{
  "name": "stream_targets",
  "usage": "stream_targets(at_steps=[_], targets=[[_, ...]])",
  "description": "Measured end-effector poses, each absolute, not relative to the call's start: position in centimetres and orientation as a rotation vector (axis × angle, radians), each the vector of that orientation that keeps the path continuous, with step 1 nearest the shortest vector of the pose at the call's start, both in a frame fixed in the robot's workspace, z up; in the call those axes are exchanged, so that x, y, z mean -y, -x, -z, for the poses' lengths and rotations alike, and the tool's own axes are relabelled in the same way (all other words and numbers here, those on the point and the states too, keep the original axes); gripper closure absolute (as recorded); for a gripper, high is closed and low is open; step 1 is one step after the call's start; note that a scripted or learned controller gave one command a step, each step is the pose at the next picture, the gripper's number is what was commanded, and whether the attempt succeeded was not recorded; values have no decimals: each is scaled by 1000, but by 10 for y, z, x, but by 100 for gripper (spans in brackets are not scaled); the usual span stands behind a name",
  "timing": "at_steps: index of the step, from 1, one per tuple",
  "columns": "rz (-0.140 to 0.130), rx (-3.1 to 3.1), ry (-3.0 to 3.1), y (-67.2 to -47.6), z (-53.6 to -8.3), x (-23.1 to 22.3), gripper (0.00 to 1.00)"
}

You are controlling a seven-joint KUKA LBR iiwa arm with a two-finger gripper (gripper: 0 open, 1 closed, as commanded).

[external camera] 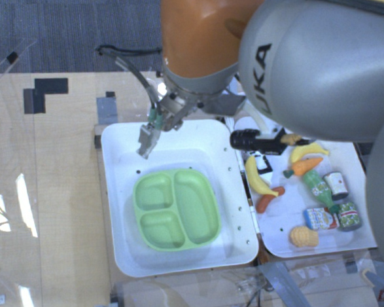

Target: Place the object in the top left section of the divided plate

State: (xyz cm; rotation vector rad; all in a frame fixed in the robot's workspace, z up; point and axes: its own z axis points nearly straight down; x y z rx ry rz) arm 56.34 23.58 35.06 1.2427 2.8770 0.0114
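Gripper (147, 145) hovers above green divided plate (177, 209) in left bin (116, 188), finger state can't tell, possibly no object held, so a release risks leaving top-left section unfilled.

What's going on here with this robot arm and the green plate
A KUKA arm reaches in over the left white bin, its end effector hovering just above the green divided plate. The plate's three sections look bare. Toy foods, including a banana, lie in the right bin.
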Motion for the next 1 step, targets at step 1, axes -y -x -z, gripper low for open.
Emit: stream_targets(at_steps=[1], targets=[[-8, -2789, -1432, -602, -385, -225, 0]])
